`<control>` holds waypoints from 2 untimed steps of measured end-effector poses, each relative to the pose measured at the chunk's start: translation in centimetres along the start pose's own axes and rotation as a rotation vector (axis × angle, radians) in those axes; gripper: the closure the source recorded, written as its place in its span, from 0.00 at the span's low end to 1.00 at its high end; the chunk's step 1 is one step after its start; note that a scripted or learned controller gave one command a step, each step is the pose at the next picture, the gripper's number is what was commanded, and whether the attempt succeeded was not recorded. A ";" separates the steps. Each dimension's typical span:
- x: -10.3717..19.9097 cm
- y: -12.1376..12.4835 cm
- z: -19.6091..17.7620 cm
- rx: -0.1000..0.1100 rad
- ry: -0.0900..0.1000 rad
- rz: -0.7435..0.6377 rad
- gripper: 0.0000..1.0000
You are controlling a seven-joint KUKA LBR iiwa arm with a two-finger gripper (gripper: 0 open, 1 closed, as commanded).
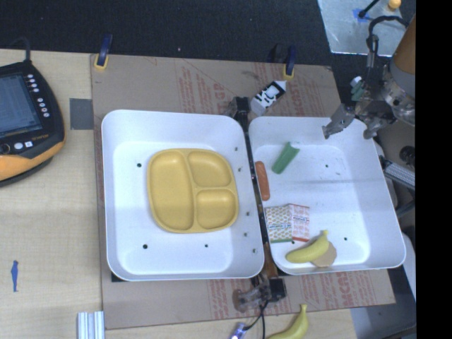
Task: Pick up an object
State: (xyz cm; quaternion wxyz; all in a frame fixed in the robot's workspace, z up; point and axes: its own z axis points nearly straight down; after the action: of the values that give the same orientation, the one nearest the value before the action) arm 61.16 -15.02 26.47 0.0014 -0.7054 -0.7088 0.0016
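- A second yellow banana [292, 324] lies on the brown cardboard sheet [176, 73] nearest the camera, in front of the right bin; its lower end is cut off by the picture edge, and a small tangle of wires and a clip beside it is too blurred to identify.
- The right bin [367, 210] is shallow, glossy white plastic with rounded corners; the items below are placed relative to it.
- In its near part, a curved, smooth yellow banana [308, 251] rests partly over a flat tan piece, mostly hidden beneath it.
- Just behind that, a flat rectangular packet [287, 222] with green and red print; the print is too small to read.
- Against its left wall, a slim orange-brown sausage shape [262, 179] lies lengthwise.
- Toward its far left, a short, matte green block [284, 157] lies tilted.
- To its left stands the left bin [116, 189], holding a smooth yellow divided plate [191, 189] with three rounded compartments.
- Over its far right corner hangs the gripper [351, 123], grey metal, its two fingers spread apart with nothing between them; the arm is cut off at the picture's right side.
- Beyond its far left corner lies a small black-and-white object [269, 95], hard to make out.
- Far to its left, a black and orange control pendant [25, 119] is cut off at the edge.
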 end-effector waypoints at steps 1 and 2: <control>0.0 -2.2 14.1 0.004 0.000 -0.001 0.00; 4.6 -6.6 17.4 0.002 0.001 -0.001 0.00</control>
State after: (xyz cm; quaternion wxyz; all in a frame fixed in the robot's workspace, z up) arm 54.50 -10.51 9.12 0.0023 -0.7050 -0.7092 0.0020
